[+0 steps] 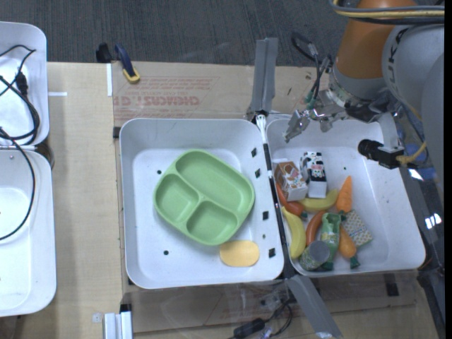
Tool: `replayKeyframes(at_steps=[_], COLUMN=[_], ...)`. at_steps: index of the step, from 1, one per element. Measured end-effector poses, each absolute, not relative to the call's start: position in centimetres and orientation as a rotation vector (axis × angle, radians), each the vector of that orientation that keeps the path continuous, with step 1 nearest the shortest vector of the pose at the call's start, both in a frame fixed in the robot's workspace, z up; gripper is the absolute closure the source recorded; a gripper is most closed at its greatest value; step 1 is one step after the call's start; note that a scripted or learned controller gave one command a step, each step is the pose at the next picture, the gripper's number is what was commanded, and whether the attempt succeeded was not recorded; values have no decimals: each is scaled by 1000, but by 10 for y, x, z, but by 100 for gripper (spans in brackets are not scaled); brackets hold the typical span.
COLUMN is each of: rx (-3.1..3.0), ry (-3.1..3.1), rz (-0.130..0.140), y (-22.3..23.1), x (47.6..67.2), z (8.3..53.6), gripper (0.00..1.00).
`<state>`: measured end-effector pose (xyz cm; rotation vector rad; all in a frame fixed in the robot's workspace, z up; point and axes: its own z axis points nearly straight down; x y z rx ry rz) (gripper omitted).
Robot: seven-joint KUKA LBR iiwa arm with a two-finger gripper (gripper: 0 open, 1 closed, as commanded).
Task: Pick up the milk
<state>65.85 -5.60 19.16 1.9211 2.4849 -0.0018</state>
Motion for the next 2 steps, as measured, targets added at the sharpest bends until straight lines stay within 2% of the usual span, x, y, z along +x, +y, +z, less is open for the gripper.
replayKeyframes(at_steps=[1,2], rx=[1736,1742], ry=[2593,2592], rz=[16,13], y=[-96,-98], x=[634,633], z=[115,122], gripper=[0,100])
